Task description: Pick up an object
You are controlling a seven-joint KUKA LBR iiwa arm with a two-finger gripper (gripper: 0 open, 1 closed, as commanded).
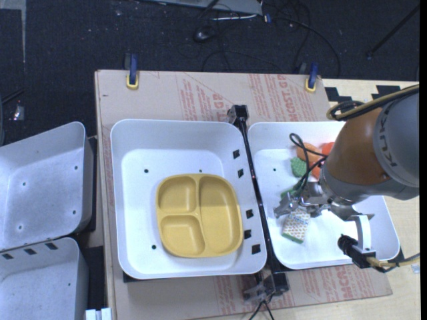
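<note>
hand (295,209) over patterned packet (295,227), grip unclear | right bin (270,135) | board print unreadable

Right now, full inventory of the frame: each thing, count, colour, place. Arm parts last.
shallow white plastic bins: 2, white, side by side on the bench; left one, right one
yellow three-compartment plastic tray: 1, yellow, lying flat in the left bin
pale patterned flat packet: 1, whitish with speckles, right bin floor, just below the gripper
small green object: 1, green, right bin, far side, partly hidden by the arm
small orange-red object: 1, orange-red, right bin, beside the green one, partly hidden
blue-and-yellow clamps: 2, far edge of the bench board; and
cardboard bench board: 1, tan, under both bins
gripper: 1, metallic, low over the right bin
arm: 1, grey with orange band, entering from the right
</note>
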